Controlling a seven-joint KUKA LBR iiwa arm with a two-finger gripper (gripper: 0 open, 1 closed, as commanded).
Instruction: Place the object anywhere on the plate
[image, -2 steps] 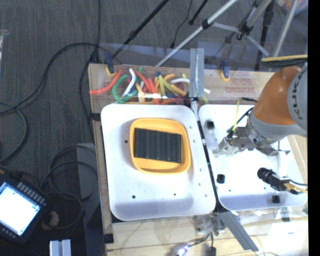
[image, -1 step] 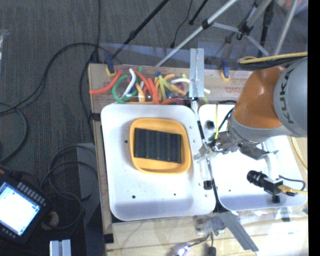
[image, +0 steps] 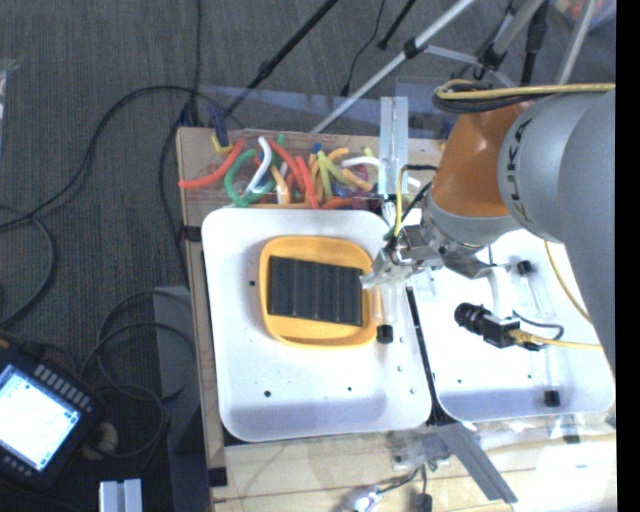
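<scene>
1. The dark ribbed slab lies flat in the middle of the yellow plate. It covers most of the plate, and the yellow rim shows all around it.
2. The hand is just beside the right edge of the plate, to the right of the slab. It is close to the slab, but nothing of the slab is inside it.
3. I cannot tell how far the hand is open, because it is pale and half transparent against the white bin. I see no object held in it.
4. At the low end of the hand there is a small dark piece, near the right rim of the plate. I cannot tell if it belongs to the hand.
5. The plate stands in the left bin, more toward the far side. The right bin lies just beside it, and the grey arm with its orange band comes over this bin from the right.
6. Both bins rest on a pale wooden tabletop. At its far edge lies a bundle of coloured hoses in orange, green, white and yellow.
7. The floor around is dark grey, with black cables running across it. At the lower left lies a device with a lit screen. Thin metal rods cross the top.
</scene>
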